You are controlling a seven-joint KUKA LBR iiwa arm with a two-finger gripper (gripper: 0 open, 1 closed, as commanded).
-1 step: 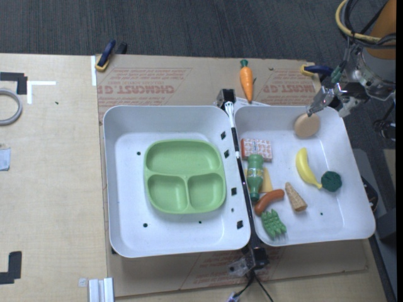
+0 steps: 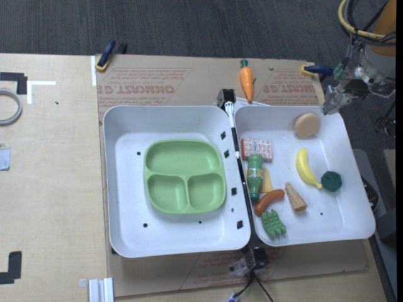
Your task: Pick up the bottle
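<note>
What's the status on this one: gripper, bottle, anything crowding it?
Gripper above right bin's far corner, holding nothing. Bottle lying against left wall, untouched. Box, sausage crowd it.

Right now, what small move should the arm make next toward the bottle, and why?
Probably carry the tool left and nearer the camera. It sits at the right bin's far right corner, while the green bottle lies against that bin's left wall, beside the red sausage.
</note>
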